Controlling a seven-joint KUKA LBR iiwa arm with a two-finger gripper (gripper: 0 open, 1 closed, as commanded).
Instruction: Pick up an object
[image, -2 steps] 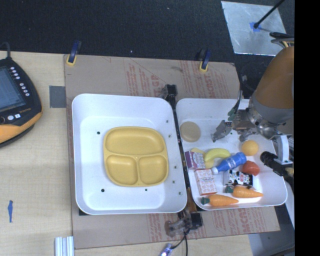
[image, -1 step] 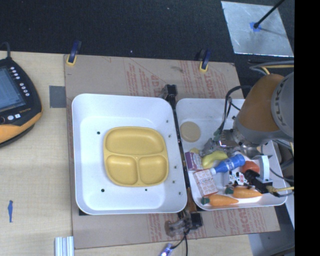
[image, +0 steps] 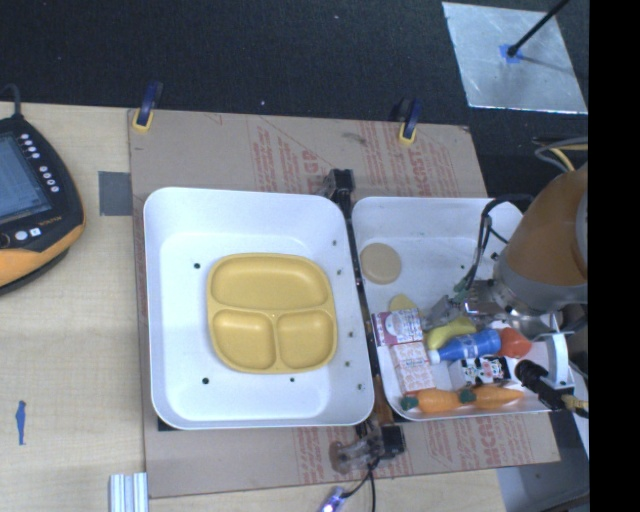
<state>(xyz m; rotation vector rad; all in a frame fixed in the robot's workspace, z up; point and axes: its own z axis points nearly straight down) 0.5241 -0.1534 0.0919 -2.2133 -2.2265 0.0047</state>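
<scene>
White plastic forms 2 bins: the left bin (image: 160, 300) holds a yellow divided tray (image: 271, 310). The right bin (image: 430, 215) holds a tan disc (image: 380, 263), a banana (image: 450, 331), a blue bottle (image: 468, 347), a carrot (image: 470, 400) and 2 cards (image: 405, 350). The gripper (image: 505, 305) sits over that clutter; its grip I cannot tell.

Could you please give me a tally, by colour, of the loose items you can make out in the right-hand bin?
Tan: 1, a round disc
Yellow: 1, a banana-like piece
Blue: 1, a bottle
Orange: 1, a carrot-like piece
White with red print: 2, packets and
Total: 6, though the arm covers part of the pile, so more may lie beneath it.
</scene>
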